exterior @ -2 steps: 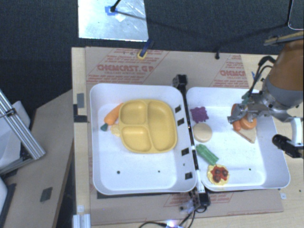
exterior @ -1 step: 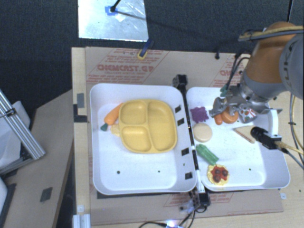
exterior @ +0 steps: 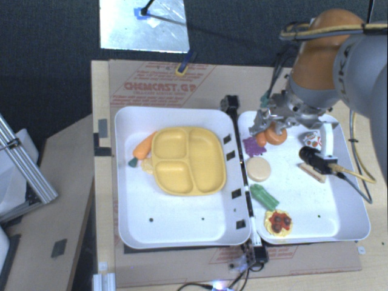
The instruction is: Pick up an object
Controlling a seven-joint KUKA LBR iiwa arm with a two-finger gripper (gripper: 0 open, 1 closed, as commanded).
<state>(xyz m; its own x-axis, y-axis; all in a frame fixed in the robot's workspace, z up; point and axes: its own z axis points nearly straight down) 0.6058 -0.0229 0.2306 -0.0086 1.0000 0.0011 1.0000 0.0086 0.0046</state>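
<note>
The hand (exterior: 271, 125) is hanging low over the right bin's (exterior: 348, 223) far left corner, and whether it is spread or pinching cannot be told. An orange ball (exterior: 276, 136) is lying just at its 5 o'clock, touching or nearly so. A purple jagged piece (exterior: 252, 145) is sitting at the hand's 7 o'clock, a smooth cream disc (exterior: 259, 169) below that. The cardboard (exterior: 159, 85) on the desk is reading "CHEMCAST".

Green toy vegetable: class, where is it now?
In the right bin, near its left wall, the green toy vegetable lies between the cream disc and the small pizza.
</note>
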